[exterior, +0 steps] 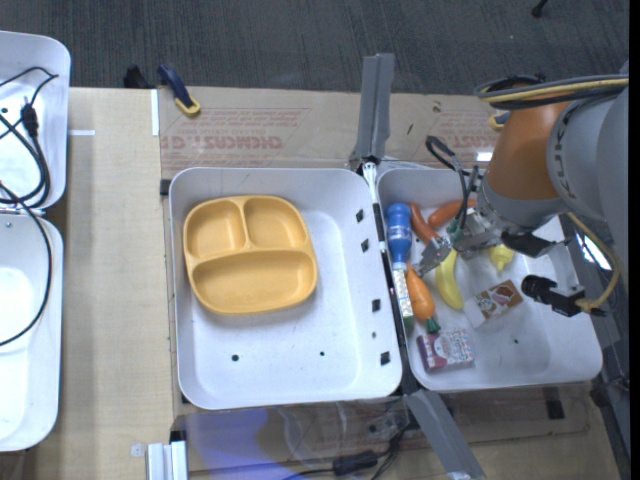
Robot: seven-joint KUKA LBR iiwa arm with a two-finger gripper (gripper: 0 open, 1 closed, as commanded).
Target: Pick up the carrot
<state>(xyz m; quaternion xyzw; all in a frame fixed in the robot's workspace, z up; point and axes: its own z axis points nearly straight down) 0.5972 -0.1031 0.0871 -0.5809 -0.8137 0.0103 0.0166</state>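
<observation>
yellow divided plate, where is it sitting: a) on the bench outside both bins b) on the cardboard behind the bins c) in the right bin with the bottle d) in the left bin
d: the yellow divided plate lies flat on the floor of the left bin, while the blue-capped bottle is in the right bin.

Arm [575,153] comes in from the right, grey links, orange band [520,158] sitting just above the wrist. Wrist pitched down and toward the left. Gripper [440,255] low, at the end of the wrist, fingertips pointing down-left. Black cable looped along the upper arm.
</observation>
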